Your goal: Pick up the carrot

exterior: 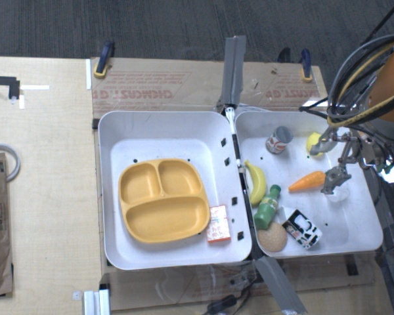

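Observation:
The orange carrot lies in the right bin, pointing left, its thick end to the right. My gripper hovers at the carrot's thick end, coming in from the right. Its fingers are spread open: one fingertip is by a yellow lemon, the other is right at the carrot's thick end. Nothing sits between the fingers.
The right bin also holds a small tin can, a banana, a green bottle, a brown round object and a black-and-white toy car. The left bin holds a yellow divided plate and a small red-white box.

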You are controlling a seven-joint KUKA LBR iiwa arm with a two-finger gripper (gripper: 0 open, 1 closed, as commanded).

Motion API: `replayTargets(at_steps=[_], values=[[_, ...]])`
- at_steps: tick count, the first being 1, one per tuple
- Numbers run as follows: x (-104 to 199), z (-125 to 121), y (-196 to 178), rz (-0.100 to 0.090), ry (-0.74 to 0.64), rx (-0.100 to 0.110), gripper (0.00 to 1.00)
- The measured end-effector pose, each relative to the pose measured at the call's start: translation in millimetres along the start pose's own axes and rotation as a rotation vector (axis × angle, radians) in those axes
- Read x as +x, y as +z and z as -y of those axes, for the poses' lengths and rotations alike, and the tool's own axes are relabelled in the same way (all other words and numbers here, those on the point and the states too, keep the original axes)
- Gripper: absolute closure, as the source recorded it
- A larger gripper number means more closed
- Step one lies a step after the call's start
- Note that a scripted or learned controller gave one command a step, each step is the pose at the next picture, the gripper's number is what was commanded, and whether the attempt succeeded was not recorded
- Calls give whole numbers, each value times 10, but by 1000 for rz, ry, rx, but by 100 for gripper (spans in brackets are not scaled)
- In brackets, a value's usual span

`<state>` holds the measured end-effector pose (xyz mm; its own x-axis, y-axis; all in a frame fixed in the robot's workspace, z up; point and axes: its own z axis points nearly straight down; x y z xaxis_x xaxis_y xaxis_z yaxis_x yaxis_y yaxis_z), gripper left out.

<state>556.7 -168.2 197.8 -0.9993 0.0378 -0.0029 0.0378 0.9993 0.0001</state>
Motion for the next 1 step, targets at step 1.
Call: replayTargets(at_steps=[1], values=[[-321,-208,-440,3,-297,0,0]])
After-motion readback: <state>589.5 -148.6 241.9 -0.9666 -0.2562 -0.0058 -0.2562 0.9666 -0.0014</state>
